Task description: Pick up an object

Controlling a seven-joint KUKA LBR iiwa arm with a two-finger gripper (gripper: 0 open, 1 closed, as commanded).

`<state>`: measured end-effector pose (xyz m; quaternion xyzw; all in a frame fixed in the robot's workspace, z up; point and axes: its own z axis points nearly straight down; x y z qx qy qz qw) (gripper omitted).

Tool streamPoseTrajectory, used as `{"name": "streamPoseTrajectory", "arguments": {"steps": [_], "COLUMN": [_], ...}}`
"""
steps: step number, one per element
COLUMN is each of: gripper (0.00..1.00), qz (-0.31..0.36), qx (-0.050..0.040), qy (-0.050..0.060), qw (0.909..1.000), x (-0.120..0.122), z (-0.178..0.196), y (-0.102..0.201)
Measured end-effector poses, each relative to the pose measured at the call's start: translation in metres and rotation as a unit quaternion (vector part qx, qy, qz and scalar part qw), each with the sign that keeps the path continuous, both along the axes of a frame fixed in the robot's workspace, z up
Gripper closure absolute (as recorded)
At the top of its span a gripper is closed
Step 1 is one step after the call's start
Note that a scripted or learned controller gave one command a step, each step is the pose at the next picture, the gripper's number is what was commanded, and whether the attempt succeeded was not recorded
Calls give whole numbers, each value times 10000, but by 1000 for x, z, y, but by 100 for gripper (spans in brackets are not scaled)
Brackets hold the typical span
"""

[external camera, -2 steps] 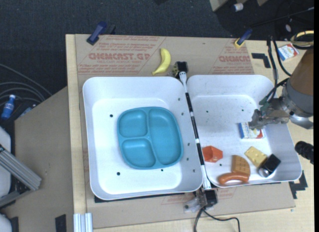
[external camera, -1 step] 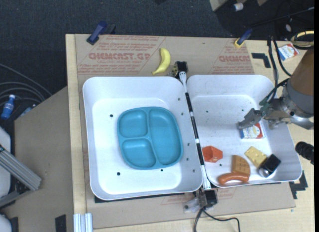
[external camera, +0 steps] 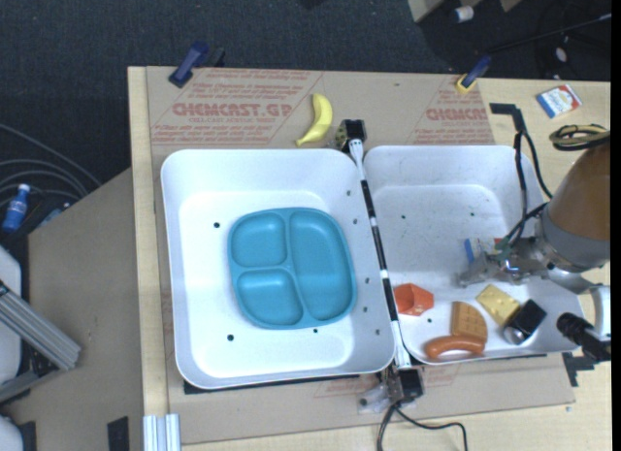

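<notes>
The arm's jaws (external camera: pixel 482 267) are hanging low in the right bin (external camera: pixel 437 173) above the cheese (external camera: pixel 498 302), grip unclear, and could be bumping it away.

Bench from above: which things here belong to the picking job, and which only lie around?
Job: hand; right bin with sausage, bread slice, cheese, red piece, black block.

Lying about: blue plate in left bin, banana.
</notes>
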<state>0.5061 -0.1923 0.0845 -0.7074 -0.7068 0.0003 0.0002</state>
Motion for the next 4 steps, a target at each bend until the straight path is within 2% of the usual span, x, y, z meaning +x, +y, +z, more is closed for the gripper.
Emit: {"name": "streamPoseTrajectory", "arguments": {"steps": [1,2,3,4], "gripper": [100,0,0,100], "qz": [-1,1,7,1], "qx": [-1,0,8,4], "qy": [-7,-6,10,0], "qw": [10000,10000,10000,10000], "x": [1,0,-28,-27], "z": [10,10,0,10], "y": [0,0,38,38]}}
